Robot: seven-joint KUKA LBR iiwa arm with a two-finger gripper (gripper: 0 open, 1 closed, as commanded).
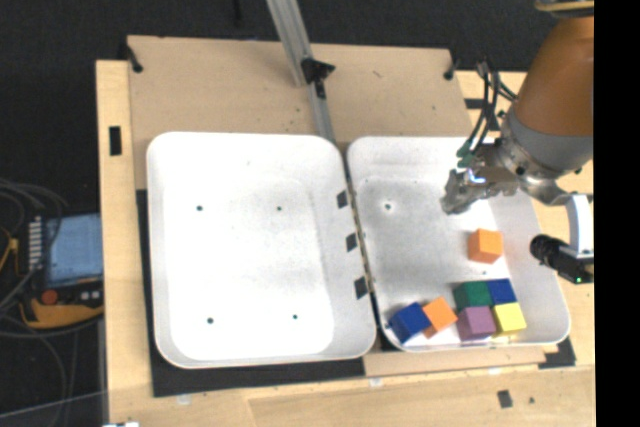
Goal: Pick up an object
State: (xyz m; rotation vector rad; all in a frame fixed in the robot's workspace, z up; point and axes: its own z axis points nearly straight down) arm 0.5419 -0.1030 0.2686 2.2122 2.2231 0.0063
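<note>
**Operator:** Grey metal at the end of the arm: report the gripper (458,195) status.

**Technician:** It hangs over the upper middle of the right bin (400,165), below the orange band of the arm (560,85). From this slant its end reads as one pale grey lump. I cannot tell how it is set, and no object is visible in its hold.

**Operator:** Locate the nearest candidate object.

**Technician:** The lone orange cube (485,245) sits on the bin floor, apart from everything else. It lies toward the front of the bench and slightly toward the arm's side of the gripper, near but not touching. It is a cube, so it has no long axis to align with.

**Operator:** List the other objects, working outward.

**Technician:** A cluster sits along the front wall of the same bin:
- green cube (472,295) and blue cube (500,292), side by side
- purple cube (478,321) and yellow cube (511,317), just in front of them
- second orange cube (440,314) and second blue cube (409,321), further left and touching each other

The left bin (250,245) lies well apart, beyond the divider.

**Operator:** Assess the next move.

**Technician:** In my judgement the lone orange cube is the best target. It has free space on all sides, whereas the packed cluster leaves little room around any one cube. The move calls for a short shift toward the front of the bin, then a descent.
</note>
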